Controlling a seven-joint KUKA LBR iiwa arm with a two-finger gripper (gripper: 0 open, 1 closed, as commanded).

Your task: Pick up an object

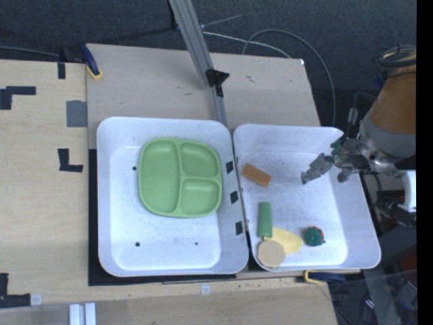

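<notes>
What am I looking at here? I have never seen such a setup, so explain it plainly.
This is one picture from a camera fixed above a bench, looking down at a slant. The grey robot arm with an orange band reaches in from the right and ends in a two-finger gripper, hanging over the right shallow white bin with nothing between its fingers. That bin holds an orange-brown block, a green cylinder, a yellow piece, a round tan disc and a small green and red ball. The left shallow white bin holds a light green divided plate. The arm's job is to pick up an object.
</notes>
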